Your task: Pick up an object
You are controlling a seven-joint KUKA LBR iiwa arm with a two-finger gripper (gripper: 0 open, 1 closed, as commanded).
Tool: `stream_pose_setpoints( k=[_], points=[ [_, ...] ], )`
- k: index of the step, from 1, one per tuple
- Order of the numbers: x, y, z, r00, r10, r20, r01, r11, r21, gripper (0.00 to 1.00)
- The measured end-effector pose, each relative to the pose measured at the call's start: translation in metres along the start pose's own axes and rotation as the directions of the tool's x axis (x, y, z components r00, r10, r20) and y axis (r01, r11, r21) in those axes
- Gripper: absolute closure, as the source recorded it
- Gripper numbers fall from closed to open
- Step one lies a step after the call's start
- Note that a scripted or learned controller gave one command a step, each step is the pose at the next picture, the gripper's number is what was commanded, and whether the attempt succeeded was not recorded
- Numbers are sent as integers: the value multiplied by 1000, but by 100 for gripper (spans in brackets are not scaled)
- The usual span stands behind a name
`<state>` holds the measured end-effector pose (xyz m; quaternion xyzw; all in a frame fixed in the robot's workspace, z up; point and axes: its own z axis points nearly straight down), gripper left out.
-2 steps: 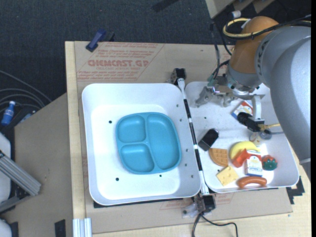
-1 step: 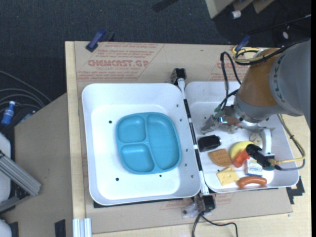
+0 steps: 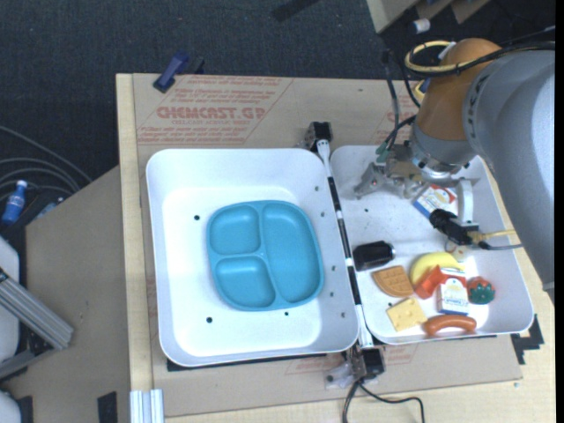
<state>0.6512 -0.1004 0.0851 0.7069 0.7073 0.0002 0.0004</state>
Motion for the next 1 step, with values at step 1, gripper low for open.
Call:
stream_pose_setpoints(
  k=[1],
  points=[
    [-28, 16, -94, 1000, 0, 1, 0, 1000, -3, 0]
  ],
)
